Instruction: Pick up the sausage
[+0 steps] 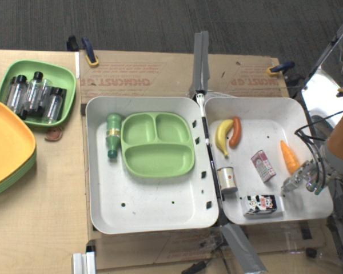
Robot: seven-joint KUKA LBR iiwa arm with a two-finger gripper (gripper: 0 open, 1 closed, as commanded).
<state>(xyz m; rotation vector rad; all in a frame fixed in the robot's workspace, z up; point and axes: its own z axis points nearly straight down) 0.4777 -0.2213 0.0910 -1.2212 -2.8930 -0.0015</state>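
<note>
While the sausage (235,132) lies by the banana (223,137), the hand (300,180), grip unclear, hangs low near the carrot (289,156).

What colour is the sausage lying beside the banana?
Reddish-orange sausage, seen in the camera view.

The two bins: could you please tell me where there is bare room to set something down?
The left bin has a wide bare strip below the green divided plate. The right bin is crowded: banana touching sausage, can, pink packet, carrot, small carton, gripper. A bare patch lies between sausage and carrot.
</note>
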